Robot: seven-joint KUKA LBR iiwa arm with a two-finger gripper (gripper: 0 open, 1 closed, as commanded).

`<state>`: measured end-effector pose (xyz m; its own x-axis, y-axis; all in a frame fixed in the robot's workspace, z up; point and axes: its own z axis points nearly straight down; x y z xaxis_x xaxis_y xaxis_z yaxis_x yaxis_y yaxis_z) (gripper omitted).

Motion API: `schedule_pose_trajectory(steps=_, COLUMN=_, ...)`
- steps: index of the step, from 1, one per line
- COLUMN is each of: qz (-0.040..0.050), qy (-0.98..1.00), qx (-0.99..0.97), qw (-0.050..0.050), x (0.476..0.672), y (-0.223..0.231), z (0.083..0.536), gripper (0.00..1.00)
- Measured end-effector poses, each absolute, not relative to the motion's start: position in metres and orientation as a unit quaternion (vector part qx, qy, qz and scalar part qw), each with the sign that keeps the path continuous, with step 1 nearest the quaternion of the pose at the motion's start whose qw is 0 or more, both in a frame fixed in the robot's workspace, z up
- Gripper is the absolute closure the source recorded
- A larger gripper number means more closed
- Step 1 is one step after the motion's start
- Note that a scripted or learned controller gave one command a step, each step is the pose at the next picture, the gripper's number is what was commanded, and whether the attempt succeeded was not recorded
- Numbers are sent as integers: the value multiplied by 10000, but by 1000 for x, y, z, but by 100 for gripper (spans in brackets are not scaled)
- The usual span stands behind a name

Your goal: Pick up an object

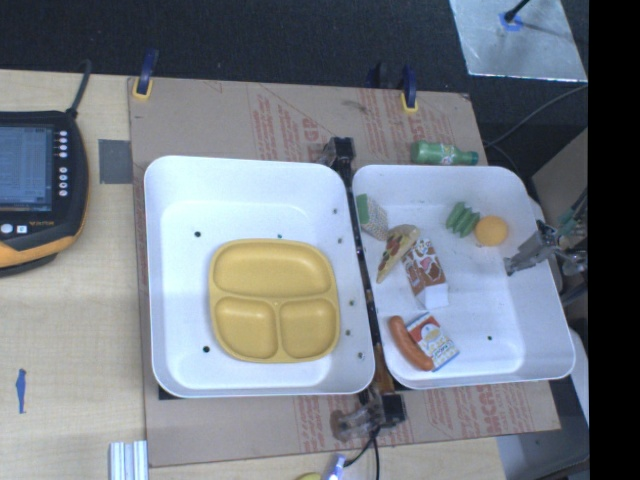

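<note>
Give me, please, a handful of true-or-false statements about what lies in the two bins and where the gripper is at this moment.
1. The yellow divided tray lies in the left bin. True.
2. The orange ball sits in the left bin. False: it is in the right bin, near its far right side, beside a green item.
3. The gripper is at the right bin's right edge. True.
4. The hot dog rests on the yellow tray. False: it lies in the right bin, near its front left corner.
5. The green bottle lies outside the bins, on the cardboard behind the right bin. True.
</note>
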<state>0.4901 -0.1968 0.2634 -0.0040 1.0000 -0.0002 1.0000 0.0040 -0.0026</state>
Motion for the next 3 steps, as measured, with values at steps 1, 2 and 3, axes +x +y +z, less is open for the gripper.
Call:
schedule_pose_trajectory(steps=1, qz=17, qy=-7096, qx=-7046, qw=4, x=535, y=-211, z=234, gripper=0)
schedule_pose_trajectory(steps=2, qz=16, qy=-7091, qx=-7051, qw=11, x=624, y=-191, z=182, gripper=0)
schedule_pose_trajectory(steps=3, qz=20, qy=-7091, qx=-7051, qw=20, x=655, y=-211, z=90, gripper=0)
